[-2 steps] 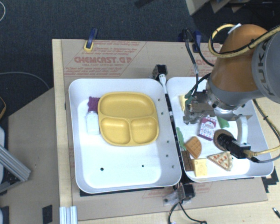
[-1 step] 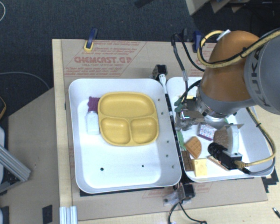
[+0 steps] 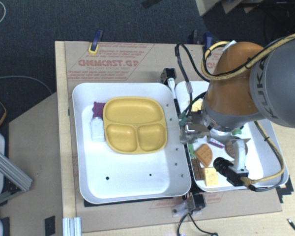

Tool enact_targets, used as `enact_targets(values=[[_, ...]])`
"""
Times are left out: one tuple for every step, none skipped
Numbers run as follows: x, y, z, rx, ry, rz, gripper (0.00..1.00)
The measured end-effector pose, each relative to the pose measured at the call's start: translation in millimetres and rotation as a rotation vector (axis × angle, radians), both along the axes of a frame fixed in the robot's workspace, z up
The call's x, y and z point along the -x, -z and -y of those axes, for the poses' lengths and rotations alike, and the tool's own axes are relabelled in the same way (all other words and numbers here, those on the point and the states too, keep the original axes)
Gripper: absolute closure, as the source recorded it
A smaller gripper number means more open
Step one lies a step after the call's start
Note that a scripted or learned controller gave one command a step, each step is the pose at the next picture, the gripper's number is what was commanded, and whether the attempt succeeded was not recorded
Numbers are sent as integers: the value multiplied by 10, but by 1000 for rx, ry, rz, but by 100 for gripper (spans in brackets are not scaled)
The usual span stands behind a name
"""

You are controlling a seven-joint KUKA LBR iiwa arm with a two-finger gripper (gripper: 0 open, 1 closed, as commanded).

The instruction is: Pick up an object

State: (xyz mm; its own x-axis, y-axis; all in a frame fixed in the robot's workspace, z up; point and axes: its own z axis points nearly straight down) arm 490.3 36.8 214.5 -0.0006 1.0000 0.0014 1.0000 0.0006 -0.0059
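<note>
Claw (image 3: 196, 131) is seen low over the left side of the right bin (image 3: 258, 157), just beside the wall shared with the left bin (image 3: 128, 177). It is mostly covered by the wrist above it, so open or closed cannot be told, and whether anything is gripped cannot be told either. Arm (image 3: 281, 85) is seen reaching in from the right, with its orange band (image 3: 233, 77) over the far half of the right bin.

Loose objects are seen on the right bin floor. A tan cracker-like piece (image 3: 204, 154) lies just on the near side of the claw. A yellow block (image 3: 210, 177) lies nearer again, close to the near rim. A brown lump (image 3: 230, 149) is right of the cracker-like piece, with a white piece (image 3: 241, 155) touching or just beside it.

In the left bin a yellow divided plate (image 3: 135, 124) is placed in the far half, flat, compartments up. A purple item (image 3: 98, 109) and a white bottle (image 3: 97, 128) are tucked against the plate's left edge, purple farther, bottle nearer.

Both bins are set side by side on the worktop (image 3: 113, 60). A blue-and-yellow clamp (image 3: 94, 44) is fixed at its far edge.
</note>
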Motion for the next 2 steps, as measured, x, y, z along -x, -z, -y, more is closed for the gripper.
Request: enact_targets(values=[[11, -211, 11, 1, 0, 10, 100], [31, -195, -19, 0, 0, 5, 100]])
